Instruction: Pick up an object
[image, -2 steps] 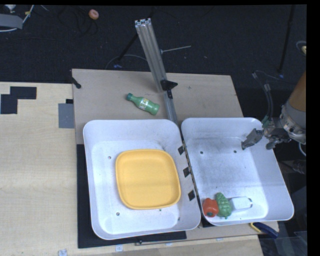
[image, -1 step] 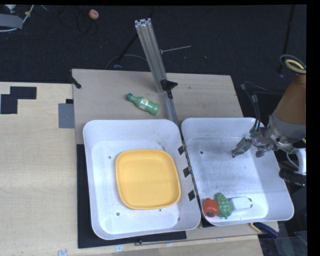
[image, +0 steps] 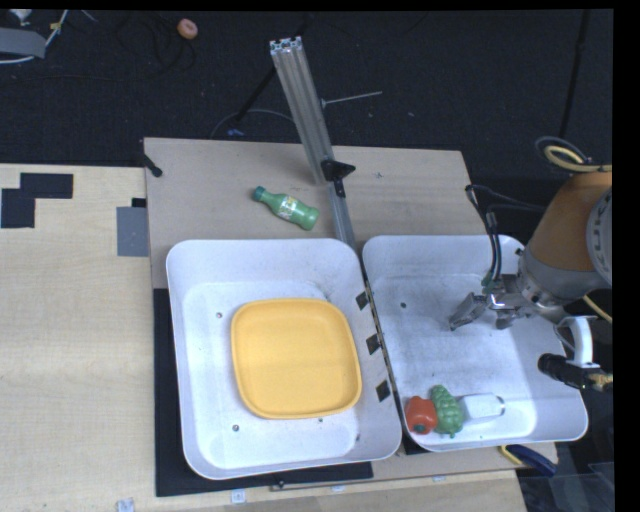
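Fingers (image: 462, 318) spread, empty | right bin (image: 420, 262) floor open | toys (image: 437, 411) at front edge

The bench (image: 420, 190) carries two shallow white bins side by side: the left bin (image: 195, 300) and the right bin (image: 430, 265). A green bottle (image: 286, 208) lies on its side on the bench behind the left bin.

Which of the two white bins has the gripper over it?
The right bin, which also holds the red and green toys at its near edge. The gripper hangs over its middle; the left bin holds a yellow plate.
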